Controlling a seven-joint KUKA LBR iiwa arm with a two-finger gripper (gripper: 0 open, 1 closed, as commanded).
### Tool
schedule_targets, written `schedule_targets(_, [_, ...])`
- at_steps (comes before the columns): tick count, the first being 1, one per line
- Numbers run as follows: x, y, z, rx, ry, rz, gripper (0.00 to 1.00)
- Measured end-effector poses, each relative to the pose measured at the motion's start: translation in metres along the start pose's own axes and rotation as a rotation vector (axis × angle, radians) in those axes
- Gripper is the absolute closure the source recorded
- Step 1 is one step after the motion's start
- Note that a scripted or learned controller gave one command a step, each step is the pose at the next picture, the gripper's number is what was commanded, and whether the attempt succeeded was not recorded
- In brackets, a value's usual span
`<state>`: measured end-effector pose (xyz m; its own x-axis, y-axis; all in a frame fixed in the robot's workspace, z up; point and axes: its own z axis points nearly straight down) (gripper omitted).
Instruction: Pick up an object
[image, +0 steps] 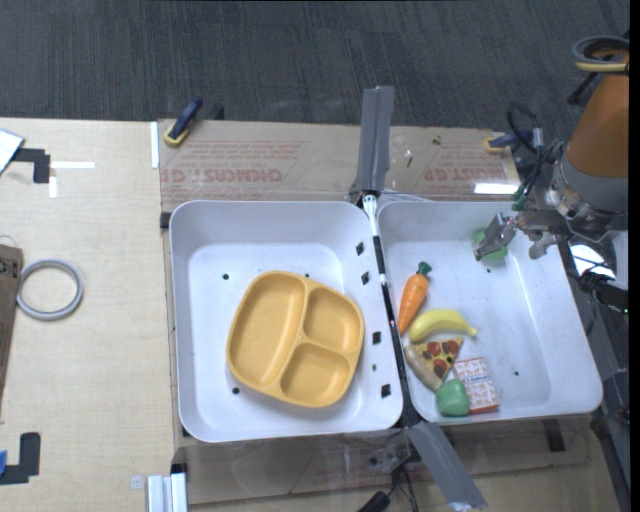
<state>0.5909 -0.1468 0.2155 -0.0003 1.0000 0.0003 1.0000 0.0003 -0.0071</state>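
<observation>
My gripper hangs over the far part of the right bin, and it is open with its two fingers spread apart. A small green object sits right at the left fingertip; whether they touch I cannot tell. Nearer the bin's left side lie an orange carrot, a yellow banana, a pizza slice, a green round piece and a small red-and-white box. All of these are well apart from the gripper.
The left bin holds a yellow divided plate. A grey divider rises between the bins at the back. A tape roll lies on the bench at the far left. The arm's orange band stands at the right.
</observation>
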Motion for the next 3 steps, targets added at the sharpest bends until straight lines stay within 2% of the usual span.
schedule_targets(1, [0.015, -0.066, 0.126, -0.002, 0.0, -0.236, 0.0])
schedule_targets(2, [0.015, -0.067, 0.119, 0.002, 0.001, -0.232, 1.0])
schedule_targets(3, [0.075, -0.013, 0.026, -0.001, -0.001, -0.012, 1.0])
